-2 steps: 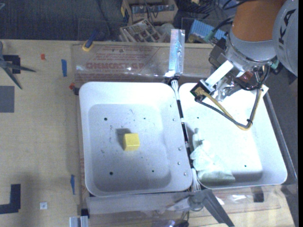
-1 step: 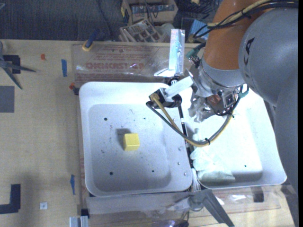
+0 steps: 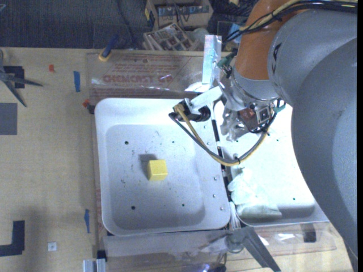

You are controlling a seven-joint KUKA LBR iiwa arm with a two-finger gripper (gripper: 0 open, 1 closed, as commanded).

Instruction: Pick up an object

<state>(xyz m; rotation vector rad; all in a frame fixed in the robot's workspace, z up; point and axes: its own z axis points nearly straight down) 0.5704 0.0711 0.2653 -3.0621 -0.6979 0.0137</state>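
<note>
Camera view showed the gripper (image 3: pixel 233 130) hanging over the seam between the two bins, at the upper part of the right bin, tucked under the arm's wrist and partly hidden by cables. I could not tell from this angle whether it was released or clenched, and nothing could be seen held in it. A yellow-and-black cable (image 3: pixel 211 146) looped down from the wrist across the right rim of the left bin and curled back up toward the gripper. Above it sat the orange band (image 3: pixel 258 44), and the grey arm (image 3: pixel 323 95) covered much of the right side.

The right bin (image 3: pixel 283 180) lay beneath the arm, brightly lit, with a pale crumpled object (image 3: pixel 249 200) resting in its lower left corner, close against the dividing wall.

The left bin (image 3: pixel 113 123) lay well apart from the gripper's tip. A small yellow block (image 3: pixel 157 169) sat on its floor, slightly left of centre, alone and upright, casting a short shadow to its upper left. Dark specks dotted the floor around it.

Beyond the bins, the wooden bench (image 3: pixel 45 152) carried blue tape marks (image 3: pixel 77 81) and a flat clear packet with red print (image 3: pixel 142 72) just behind the left bin.
</note>
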